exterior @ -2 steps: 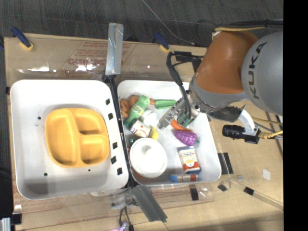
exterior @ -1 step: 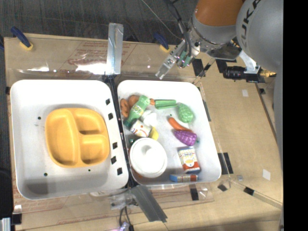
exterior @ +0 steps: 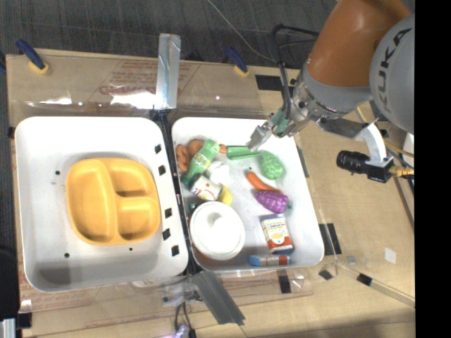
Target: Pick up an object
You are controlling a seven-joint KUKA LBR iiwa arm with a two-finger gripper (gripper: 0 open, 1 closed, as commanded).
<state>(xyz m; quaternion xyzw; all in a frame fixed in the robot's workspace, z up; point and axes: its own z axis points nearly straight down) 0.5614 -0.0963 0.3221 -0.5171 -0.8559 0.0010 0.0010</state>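
Observation:
My gripper [exterior: 258,138] hangs over the back of the right bin [exterior: 306,189], tilted down and to the left. Its tip is just above a thin green stalk [exterior: 238,153] that runs to a leafy green vegetable [exterior: 272,166]. I see nothing held in it. A green bottle [exterior: 201,159] lies to its left beside brown sausage-like pieces [exterior: 184,155]. An orange carrot [exterior: 258,182] and a purple eggplant [exterior: 273,201] lie in front of the gripper.
Nearer the front of the right bin are a white bowl [exterior: 217,229], a small orange carton [exterior: 276,232], a red-and-blue pen [exterior: 268,260] and a small can [exterior: 206,188]. The left bin [exterior: 35,146] holds a yellow divided tray [exterior: 113,199].

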